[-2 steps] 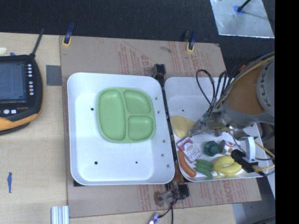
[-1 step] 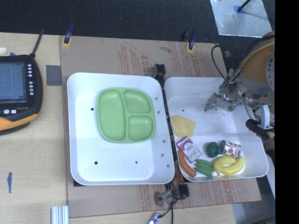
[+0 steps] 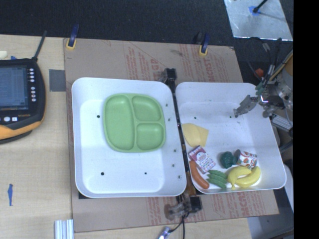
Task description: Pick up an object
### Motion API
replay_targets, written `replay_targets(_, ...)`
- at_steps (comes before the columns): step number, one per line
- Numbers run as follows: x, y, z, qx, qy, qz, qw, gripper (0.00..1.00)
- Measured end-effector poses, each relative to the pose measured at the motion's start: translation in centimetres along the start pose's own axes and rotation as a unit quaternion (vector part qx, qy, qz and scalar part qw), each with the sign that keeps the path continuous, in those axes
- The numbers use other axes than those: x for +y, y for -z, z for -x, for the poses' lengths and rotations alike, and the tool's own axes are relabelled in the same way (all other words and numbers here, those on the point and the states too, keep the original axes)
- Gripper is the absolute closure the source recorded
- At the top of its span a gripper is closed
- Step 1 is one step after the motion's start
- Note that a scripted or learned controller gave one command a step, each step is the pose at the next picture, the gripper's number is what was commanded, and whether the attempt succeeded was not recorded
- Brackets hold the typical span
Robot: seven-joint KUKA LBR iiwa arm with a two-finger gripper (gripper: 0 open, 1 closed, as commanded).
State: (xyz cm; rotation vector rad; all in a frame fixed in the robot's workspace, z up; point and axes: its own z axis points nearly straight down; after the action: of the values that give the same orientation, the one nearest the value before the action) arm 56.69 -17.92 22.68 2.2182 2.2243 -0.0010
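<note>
The right bin [image 3: 219, 96] holds several toy foods in its front half: a yellow cheese wedge [image 3: 194, 133], a red-and-white packet [image 3: 202, 159], an orange-red sausage [image 3: 198, 176], a green vegetable [image 3: 217, 178], a yellow banana [image 3: 244, 177], a dark green lump [image 3: 228, 158] and a small red-and-white can [image 3: 247, 158]. My gripper [image 3: 251, 111] hangs over the bin's far right part, well behind the food. Its grey fingers stand apart with nothing between them, so it is open. The arm enters from the right edge.
In the left bin [image 3: 87, 173] lies a green divided plate [image 3: 134, 122]. A teach pendant [image 3: 17, 96] lies on the bench at the far left. Blue clamps [image 3: 73, 36] [image 3: 203, 43] pin the cardboard sheet behind the bins.
</note>
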Motion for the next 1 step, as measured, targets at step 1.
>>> replay_targets(1, -6.62, -6.45, -1.49, 0.001, 0.001, -0.003, 1.0000, 0.00)
